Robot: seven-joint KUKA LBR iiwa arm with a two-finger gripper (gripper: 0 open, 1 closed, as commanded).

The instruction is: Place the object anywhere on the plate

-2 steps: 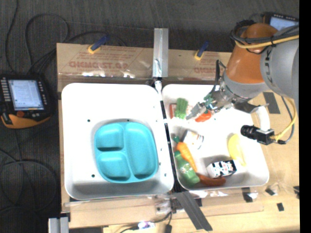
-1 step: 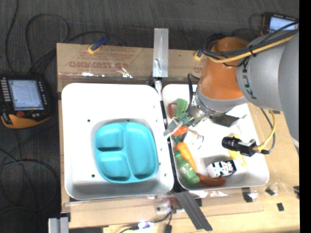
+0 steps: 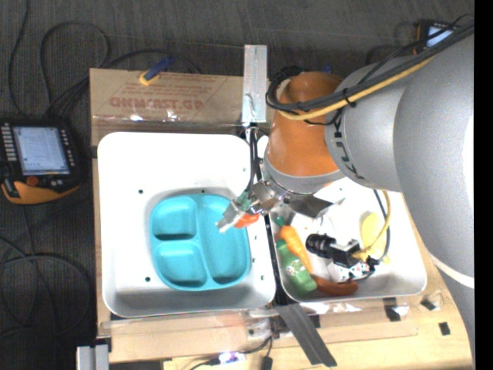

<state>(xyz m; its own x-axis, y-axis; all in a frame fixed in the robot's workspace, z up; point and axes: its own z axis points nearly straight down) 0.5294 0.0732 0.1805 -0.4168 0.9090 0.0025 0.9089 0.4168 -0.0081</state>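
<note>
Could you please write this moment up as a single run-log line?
gripper: over plate's right edge, small orange object at its tip | plate: blue, in left bin | grasp: cannot tell | placement: not confirmed

Looks like robotics lab from my end. Industrial arm (image 3: 416,122), grey with orange band, bundled cables (image 3: 370,83) strapped along it. Handheld control pendant (image 3: 38,156) with lit screen lying on dark carpet (image 3: 115,21), loose wires (image 3: 54,52) trailing round it. Two white bins (image 3: 123,206) fixed side by side on bench, flattened cardboard (image 3: 166,99) taped behind. Toy food (image 3: 296,264) and blue sectioned plate (image 3: 196,241) as test props, nothing domestic about setup.
</note>
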